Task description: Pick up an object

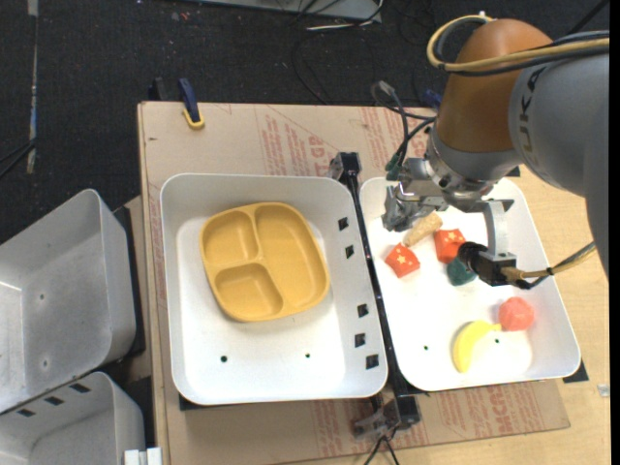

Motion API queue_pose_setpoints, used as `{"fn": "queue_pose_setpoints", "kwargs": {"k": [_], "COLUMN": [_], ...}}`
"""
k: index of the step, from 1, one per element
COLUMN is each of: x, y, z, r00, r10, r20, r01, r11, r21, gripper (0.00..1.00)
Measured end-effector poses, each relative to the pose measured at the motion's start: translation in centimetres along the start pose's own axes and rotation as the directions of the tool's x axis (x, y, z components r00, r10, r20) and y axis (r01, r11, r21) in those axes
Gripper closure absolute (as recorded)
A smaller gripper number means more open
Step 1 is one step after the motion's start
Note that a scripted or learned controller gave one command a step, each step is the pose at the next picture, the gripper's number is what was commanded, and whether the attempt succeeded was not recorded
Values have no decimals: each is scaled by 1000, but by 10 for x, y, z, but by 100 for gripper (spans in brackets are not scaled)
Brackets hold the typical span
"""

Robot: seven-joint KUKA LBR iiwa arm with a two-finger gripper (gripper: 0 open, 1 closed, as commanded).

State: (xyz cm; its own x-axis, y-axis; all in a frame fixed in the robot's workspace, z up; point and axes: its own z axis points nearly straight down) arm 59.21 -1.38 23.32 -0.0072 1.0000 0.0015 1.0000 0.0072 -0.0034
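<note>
Camera view, left to right: yellow divided plate (263, 261) in the left bin (184, 289), well left of the gripper (448, 223). Its fingers stand apart, gripping nothing. Between them lie a beige piece (422, 229) and red blocks (403, 260); a yellow banana (471, 344) lies below.

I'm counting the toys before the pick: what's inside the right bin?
Right bin: banana, pink ball, two red blocks, green piece, tan piece. The arm covers its far end.
</note>
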Motion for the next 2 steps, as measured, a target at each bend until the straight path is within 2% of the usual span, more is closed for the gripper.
{"fn": "queue_pose_setpoints", "kwargs": {"k": [1, 2], "x": [47, 101], "y": [-1, -2], "z": [8, -3], "r00": [1000, 1000], "r10": [0, -1], "r20": [0, 0], "r01": [0, 1], "r11": [1000, 1000], "r21": [-1, -5], "gripper": [100, 100]}}
